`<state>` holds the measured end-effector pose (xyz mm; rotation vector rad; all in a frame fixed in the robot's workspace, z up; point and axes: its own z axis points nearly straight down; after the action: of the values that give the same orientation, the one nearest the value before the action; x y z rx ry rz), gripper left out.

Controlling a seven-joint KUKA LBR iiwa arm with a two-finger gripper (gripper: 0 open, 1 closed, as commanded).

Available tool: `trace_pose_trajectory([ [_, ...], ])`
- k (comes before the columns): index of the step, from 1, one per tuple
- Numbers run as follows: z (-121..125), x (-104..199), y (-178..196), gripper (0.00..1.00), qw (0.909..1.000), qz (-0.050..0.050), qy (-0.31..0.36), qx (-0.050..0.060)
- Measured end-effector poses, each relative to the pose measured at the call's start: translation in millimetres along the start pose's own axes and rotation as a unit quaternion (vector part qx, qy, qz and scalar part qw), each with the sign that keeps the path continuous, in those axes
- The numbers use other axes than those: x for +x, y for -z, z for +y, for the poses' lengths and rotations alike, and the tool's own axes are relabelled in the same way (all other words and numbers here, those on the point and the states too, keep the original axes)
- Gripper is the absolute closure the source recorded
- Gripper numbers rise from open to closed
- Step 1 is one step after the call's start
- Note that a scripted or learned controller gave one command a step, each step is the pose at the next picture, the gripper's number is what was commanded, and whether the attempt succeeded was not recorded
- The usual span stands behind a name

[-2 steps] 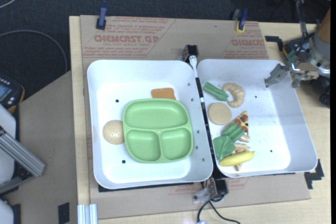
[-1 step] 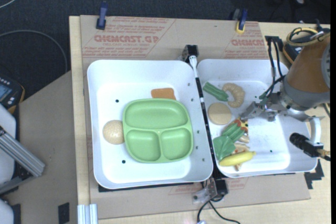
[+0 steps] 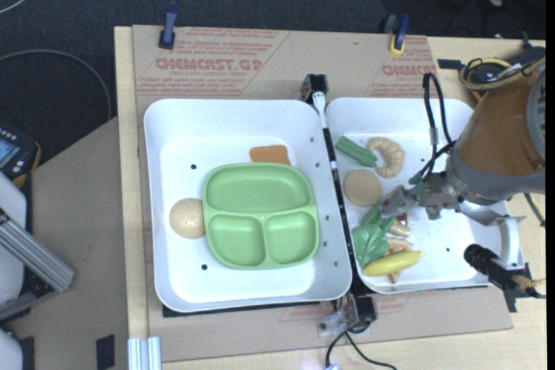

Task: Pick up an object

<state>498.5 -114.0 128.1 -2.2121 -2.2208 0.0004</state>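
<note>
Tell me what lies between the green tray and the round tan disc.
In the camera view, the two bins' adjoining rims lie between the green tray and the tan disc.

your arm (image 3: pixel 503 134) comes in from the right side of the camera view, and its broad orange band fills the upper right. below the band the grey wrist (image 3: pixel 473 191) angles down and to the left. the hand (image 3: pixel 401 202) sits at the end of it, low and reaching leftward. you cannot tell its state from this angle. a black cable (image 3: pixel 431 113) loops up along the arm's left side.
</note>
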Motion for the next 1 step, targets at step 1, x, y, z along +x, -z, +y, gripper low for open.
trace_pose_trajectory([
  [1, -18.4, 112.0, 67.9, 0.00, 1.0000, 0.000, 0.005, -0.006],
])
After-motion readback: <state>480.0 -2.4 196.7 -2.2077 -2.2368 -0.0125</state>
